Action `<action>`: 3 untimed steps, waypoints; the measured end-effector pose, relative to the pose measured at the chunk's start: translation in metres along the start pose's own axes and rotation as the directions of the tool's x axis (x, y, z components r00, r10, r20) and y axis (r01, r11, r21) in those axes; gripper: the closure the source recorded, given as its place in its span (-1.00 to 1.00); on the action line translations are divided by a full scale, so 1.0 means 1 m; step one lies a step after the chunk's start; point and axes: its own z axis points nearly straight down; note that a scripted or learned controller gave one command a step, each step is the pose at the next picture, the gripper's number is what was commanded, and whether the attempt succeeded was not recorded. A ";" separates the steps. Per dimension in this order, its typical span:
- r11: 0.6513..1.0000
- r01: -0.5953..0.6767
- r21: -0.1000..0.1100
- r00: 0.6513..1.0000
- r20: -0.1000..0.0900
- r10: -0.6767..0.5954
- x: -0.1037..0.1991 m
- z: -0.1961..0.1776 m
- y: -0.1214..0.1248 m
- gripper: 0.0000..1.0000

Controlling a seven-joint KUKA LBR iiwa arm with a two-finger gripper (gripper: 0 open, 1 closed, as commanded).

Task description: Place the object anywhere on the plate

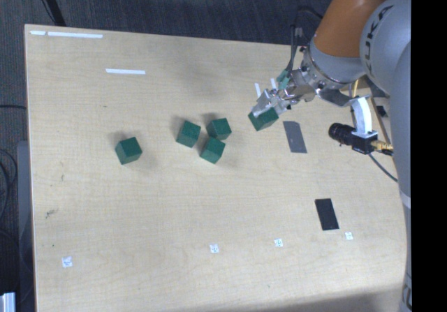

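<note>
Wooden tabletop [140, 220], small green cube [263, 119]

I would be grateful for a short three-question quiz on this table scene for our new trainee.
1. How many green cubes rest on the table, apart from the cube at the tip of the tool?
2. True or false: the black rectangle lies left of every cube.
3. Which lies nearest the tool? A. grey rectangle B. black rectangle C. white strip

Key
1. Four: a lone cube and a cluster of three.
2. False.
3. A.
</note>
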 end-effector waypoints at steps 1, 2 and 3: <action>0.998 0.060 -0.002 0.998 0.000 -0.060 -0.045 -0.041 -0.018 1.00; 0.982 0.188 -0.004 0.982 0.002 -0.188 0.000 -0.124 -0.040 1.00; 0.997 -0.073 -0.004 0.997 0.000 0.073 0.098 -0.161 -0.067 1.00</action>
